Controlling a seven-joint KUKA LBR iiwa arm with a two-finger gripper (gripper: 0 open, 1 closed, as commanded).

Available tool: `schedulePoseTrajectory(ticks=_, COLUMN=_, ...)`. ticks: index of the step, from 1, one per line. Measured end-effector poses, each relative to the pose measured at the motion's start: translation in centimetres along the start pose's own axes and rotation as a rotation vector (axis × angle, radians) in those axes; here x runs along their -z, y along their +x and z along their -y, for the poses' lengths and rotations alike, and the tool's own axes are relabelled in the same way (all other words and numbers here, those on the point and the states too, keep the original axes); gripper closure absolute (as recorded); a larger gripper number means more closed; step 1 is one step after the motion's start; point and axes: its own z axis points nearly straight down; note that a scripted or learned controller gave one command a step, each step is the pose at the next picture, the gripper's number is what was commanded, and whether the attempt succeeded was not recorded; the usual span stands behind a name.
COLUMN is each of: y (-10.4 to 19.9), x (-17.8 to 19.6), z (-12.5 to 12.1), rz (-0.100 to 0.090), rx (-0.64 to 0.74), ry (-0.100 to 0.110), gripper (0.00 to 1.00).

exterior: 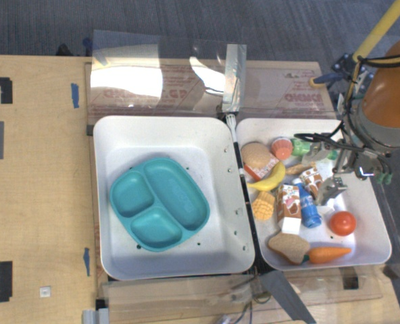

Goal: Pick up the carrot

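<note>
The orange carrot lies flat along the front edge of the right bin, its tip pointing right. It touches a tan bread slice on its left. A red tomato sits just behind it. My gripper hangs over the right half of this bin, behind the tomato and well back from the carrot. Nothing can be seen held in it. The arm's orange band is at the upper right.
Crowding the right bin are a banana, corn, a bun, a blue bottle, small cartons and a green item. The left bin holds a teal divided plate.
</note>
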Motion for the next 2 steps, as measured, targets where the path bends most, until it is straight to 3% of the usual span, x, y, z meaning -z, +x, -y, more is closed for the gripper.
schedulePoseTrajectory(ticks=1, y=-0.1, x=-12.4, z=-2.2, rz=0.005, rx=0.138, ry=0.000, gripper=0.00)
schedulePoseTrajectory(ticks=2, y=1.9, x=-3.5, z=-9.6, rz=0.013, rx=0.186, ry=-0.003, gripper=0.00)
